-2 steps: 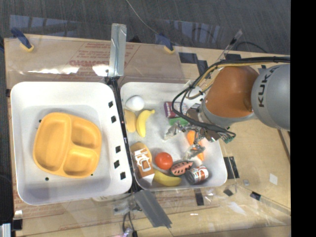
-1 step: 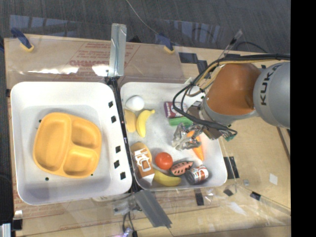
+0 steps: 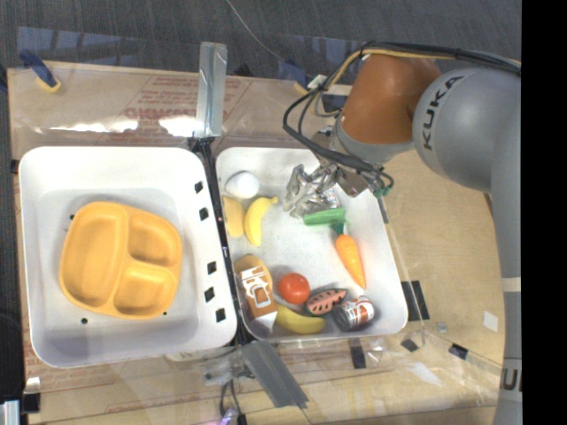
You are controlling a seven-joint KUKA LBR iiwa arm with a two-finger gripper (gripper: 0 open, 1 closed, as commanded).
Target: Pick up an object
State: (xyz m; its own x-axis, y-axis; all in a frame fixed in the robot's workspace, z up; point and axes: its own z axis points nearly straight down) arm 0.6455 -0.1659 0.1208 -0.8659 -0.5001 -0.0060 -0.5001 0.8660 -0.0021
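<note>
A single fixed camera looks down from above the bench at a slant, far enough back to take in both shallow white plastic bins whole: the left bin (image 3: 35, 237) toward nine o'clock, the right bin (image 3: 390, 264) just past centre toward three o'clock. The grey robot arm with its orange band (image 3: 416, 104) enters from two o'clock. Dark floor runs along twelve o'clock.

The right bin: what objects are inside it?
In the right bin lie a white egg, two bananas, a carrot, a tomato, a can and a small carton. The gripper covers part of the floor.
</note>
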